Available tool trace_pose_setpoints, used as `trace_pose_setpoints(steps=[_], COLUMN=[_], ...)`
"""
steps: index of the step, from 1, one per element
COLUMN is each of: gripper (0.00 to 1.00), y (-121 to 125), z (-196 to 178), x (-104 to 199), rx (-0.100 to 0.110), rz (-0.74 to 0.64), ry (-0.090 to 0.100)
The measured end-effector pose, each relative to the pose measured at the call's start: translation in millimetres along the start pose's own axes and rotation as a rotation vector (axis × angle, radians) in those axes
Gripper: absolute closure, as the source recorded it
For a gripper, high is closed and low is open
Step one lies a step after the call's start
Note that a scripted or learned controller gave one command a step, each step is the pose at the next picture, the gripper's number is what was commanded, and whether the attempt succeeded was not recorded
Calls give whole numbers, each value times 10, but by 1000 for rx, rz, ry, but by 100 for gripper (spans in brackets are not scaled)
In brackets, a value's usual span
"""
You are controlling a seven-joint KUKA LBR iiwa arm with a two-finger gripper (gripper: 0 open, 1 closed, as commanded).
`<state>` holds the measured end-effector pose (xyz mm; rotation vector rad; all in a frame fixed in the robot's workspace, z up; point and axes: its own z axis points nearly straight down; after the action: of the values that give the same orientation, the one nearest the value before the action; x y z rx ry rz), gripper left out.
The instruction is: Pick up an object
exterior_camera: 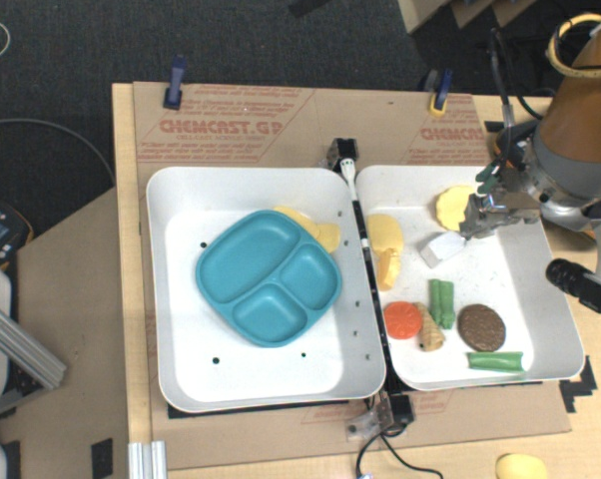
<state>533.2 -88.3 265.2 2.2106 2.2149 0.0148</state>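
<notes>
Brown cardboard (pixel 231 118) printed with red lettering covered the bench, and two shallow white bins sat on it side by side. A blue divided plate (pixel 269 277) lay in the middle of the left bin (pixel 171 267), with a pale yellow piece (pixel 318 230) showing from under its far right edge. The gripper (pixel 477 220) hung over the far part of the right bin (pixel 550 307), just beside a round yellow object (pixel 452 208) and above a small white block (pixel 441 248); whether it was open or closed could not be told. A yellow banana-like toy (pixel 384 247) lay along that bin's left wall. Near the front edge sat an orange tomato-like toy (pixel 402 319), a green piece (pixel 441 302), a tan lump (pixel 431 338), a brown disc (pixel 480 327) and a green bean-like strip (pixel 496 361).
</notes>
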Motion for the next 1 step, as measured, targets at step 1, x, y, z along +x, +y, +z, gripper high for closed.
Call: trace_pose_setpoints(steps=[1], gripper=[100], y=[-328], z=[259], x=[-716], rx=[18], rz=[8], ry=[2])
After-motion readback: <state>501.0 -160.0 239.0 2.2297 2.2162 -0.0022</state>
